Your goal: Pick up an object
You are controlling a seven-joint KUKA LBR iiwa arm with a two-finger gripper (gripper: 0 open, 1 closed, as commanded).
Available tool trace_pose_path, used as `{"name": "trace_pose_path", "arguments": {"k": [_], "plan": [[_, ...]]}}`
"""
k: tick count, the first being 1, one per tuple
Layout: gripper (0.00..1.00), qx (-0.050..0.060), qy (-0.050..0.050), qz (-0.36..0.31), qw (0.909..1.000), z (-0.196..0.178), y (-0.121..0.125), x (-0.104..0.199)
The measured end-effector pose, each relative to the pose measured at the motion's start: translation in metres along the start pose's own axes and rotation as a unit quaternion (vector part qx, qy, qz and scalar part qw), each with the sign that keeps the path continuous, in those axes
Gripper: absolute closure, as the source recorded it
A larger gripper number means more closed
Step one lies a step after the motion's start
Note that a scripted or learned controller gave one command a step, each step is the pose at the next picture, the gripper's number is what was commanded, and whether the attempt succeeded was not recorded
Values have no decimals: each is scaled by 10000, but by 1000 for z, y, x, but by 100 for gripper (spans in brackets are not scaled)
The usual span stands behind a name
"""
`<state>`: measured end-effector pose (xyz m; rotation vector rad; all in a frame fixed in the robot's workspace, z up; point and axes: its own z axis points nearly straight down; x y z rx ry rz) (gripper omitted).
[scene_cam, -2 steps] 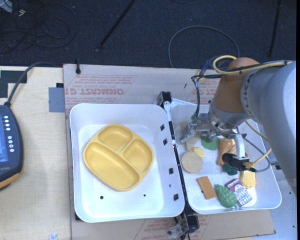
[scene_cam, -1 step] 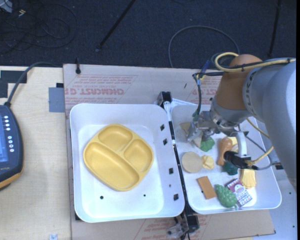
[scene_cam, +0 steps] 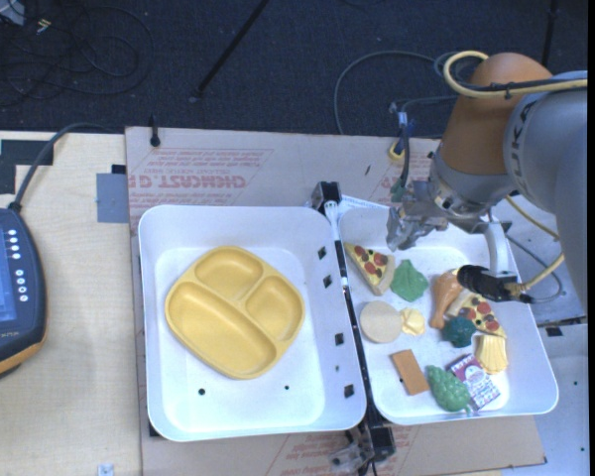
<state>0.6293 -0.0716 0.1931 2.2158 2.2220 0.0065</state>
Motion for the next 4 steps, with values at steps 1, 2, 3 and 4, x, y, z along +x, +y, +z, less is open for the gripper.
{"name": "trace_pose_path", "arguments": {"k": [1, 2, 3, 4], "plan": [[0, 44, -2, 7, 10000, 6, -2, -1], [0, 75, -2, 21, 10000, 63, -16, -33], [0, 47, -3, 9, 10000, 108, 7, -15], [100, 58, -2, 15, 10000, 97, 7, -17]]}}
